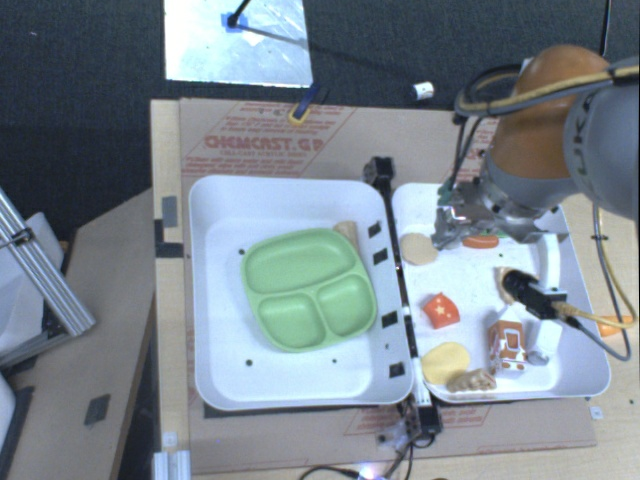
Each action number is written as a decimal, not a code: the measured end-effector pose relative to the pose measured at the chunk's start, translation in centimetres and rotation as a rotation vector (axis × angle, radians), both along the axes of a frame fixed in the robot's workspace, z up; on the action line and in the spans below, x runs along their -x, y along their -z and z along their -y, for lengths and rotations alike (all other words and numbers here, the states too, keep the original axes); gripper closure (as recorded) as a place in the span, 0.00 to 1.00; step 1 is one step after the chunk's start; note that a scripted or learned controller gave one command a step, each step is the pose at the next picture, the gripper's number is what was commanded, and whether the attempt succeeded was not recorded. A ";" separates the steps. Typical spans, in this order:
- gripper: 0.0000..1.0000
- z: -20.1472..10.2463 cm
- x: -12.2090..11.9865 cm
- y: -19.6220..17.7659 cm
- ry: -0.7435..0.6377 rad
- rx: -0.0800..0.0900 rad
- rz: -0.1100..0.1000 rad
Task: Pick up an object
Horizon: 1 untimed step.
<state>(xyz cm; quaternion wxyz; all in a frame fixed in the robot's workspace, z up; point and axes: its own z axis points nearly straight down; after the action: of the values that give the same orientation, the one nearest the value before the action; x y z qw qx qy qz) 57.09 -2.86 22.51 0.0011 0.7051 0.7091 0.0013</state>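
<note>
Glossy white plastic bins [215, 298]; matt green plastic tray [305, 288]; crinkled shiny foil sheet [238, 28] at twelve o'clock; printed brown cardboard [265, 138] beneath.

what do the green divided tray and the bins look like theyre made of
Green divided tray: likely moulded plastic, matte to satin, judging by its even colour, rounded rims and soft sheen. Left bin and right bin: probably thin formed plastic, smooth white with rounded corners, though painted metal cannot be ruled out.

The brown board [265, 138] under the bins bears red "CHEMCAST GP" lettering.
</note>
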 end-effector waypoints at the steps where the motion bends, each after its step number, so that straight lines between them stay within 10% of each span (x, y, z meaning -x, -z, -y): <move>1: 1.00 0.4 1.5 0.5 0.005 0.001 -0.004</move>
<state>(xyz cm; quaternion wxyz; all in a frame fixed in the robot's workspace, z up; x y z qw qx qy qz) 55.56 -3.27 21.97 -0.0001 0.7069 0.7073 -0.0004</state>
